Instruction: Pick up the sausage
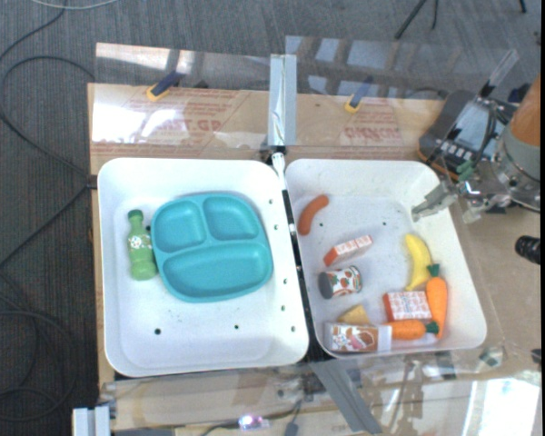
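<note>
The sausage [312, 213] is a short orange-red link lying at a slant in the upper left corner of the right bin [381, 182], close to the divider between the bins. My gripper [443, 202] hangs over the right bin's upper right rim, well to the right of the sausage and clear of it. Nothing can be seen in the gripper.
The right bin also holds a banana [418, 260], a carrot [437, 302], a small red-and-white box [348, 249], a can [340, 282], a juice carton [406, 305] and a cheese wedge [352, 315]. The left bin [118, 334] holds a teal divided plate [213, 246] and a green bottle [141, 245].
</note>
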Available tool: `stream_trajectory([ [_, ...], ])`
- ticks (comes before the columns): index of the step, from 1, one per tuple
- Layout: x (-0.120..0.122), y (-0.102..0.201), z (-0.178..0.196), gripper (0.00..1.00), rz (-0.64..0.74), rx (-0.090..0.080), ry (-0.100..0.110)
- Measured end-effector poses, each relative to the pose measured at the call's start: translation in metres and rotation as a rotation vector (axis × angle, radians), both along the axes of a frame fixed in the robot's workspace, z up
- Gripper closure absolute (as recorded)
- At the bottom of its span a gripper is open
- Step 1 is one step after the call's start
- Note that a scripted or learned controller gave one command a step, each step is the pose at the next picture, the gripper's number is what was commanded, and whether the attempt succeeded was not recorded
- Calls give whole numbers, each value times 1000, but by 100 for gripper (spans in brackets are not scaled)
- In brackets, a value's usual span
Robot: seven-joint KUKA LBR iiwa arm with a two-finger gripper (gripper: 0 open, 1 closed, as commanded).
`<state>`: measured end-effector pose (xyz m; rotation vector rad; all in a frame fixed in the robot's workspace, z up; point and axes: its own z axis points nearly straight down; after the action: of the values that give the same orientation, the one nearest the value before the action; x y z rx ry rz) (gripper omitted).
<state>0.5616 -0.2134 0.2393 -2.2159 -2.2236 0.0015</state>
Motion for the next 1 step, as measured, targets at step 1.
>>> stream_trajectory([
  [1, 87, 48, -78, 0, 114, -2, 0],
])
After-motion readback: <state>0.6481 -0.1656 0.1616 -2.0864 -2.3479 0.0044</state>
